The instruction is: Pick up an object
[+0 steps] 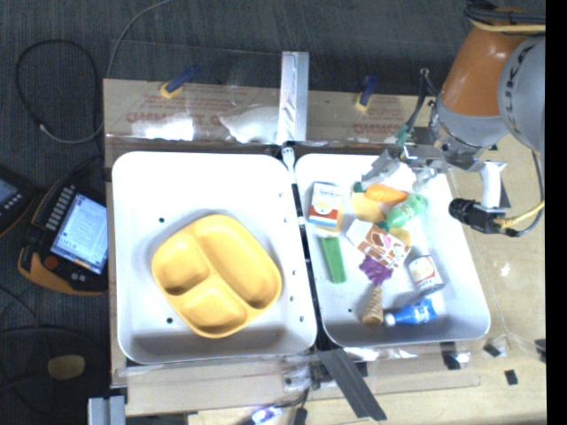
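Carrot — top end hidden under claw.

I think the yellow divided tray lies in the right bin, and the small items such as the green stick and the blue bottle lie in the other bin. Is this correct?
Not quite. The camera view shows the yellow divided tray in the left bin, not the right one. The green stick and the blue bottle lie in the other bin, the right bin, as you said.
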You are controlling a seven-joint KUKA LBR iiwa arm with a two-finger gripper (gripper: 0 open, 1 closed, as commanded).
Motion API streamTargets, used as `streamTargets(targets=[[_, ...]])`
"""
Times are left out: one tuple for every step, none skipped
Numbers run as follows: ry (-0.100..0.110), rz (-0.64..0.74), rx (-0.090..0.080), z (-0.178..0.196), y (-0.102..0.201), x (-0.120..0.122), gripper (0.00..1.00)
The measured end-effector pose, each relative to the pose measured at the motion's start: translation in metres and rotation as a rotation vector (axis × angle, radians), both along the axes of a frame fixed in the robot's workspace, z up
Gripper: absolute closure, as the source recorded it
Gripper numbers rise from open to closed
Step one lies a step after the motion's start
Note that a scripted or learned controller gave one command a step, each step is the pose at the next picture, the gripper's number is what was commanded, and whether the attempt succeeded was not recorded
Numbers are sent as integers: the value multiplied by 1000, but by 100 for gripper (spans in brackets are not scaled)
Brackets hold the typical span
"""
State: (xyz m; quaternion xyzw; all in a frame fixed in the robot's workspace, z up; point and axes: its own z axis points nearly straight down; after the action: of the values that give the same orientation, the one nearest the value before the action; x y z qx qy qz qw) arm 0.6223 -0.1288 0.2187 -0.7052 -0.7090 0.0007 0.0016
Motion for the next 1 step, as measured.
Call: streamTargets(targets=[[0,78,-1,-95,-6,-14,0]])
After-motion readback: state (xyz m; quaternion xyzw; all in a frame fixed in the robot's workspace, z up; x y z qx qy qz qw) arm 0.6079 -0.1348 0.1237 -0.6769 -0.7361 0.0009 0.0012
